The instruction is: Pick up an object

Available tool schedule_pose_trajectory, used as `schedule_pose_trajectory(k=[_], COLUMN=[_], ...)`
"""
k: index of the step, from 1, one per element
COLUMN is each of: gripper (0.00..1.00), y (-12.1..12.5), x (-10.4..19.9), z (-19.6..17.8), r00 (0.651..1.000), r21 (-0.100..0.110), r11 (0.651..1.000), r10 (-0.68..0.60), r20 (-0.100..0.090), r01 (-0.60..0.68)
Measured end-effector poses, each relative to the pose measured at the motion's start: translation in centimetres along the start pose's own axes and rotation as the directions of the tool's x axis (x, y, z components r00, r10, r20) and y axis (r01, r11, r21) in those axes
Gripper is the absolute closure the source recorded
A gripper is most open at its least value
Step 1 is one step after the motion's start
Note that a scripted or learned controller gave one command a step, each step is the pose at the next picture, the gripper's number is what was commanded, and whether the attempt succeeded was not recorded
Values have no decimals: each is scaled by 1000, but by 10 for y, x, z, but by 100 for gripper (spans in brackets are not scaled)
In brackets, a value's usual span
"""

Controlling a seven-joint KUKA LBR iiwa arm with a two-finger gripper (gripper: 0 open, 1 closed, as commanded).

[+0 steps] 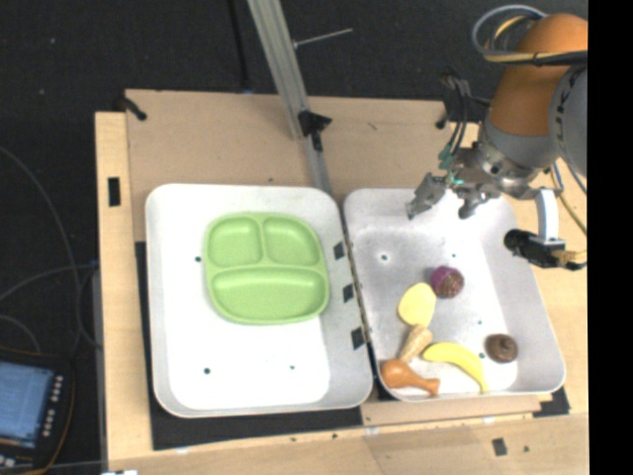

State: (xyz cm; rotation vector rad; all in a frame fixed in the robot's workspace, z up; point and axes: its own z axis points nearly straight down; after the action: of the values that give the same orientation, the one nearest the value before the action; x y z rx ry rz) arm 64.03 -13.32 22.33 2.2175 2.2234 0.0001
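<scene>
Objects for picking lie clustered lower right of frame, in right white bin. Left white bin carries green three-compartment plastic plate, likely drop spot. Then orange drumstick-shaped toy, yellow rounded piece, yellow banana, purple round toy, brown round toy. Two-finger gripper hovers upper right over bin's far end, fingers spread wide, holding nothing, above cluster rather than on it.

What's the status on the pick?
Hand open, above right bin's far end, holding nothing. Purple ball nearest, untouched. Nothing in the way.
</scene>
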Motion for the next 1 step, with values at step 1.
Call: schedule_pose_trajectory(k=[1], gripper=[0], y=[0], x=[0], z=[0], r00=[1000], r21=[0], r11=[1000], r10=[0], r20=[0], r01=[0])
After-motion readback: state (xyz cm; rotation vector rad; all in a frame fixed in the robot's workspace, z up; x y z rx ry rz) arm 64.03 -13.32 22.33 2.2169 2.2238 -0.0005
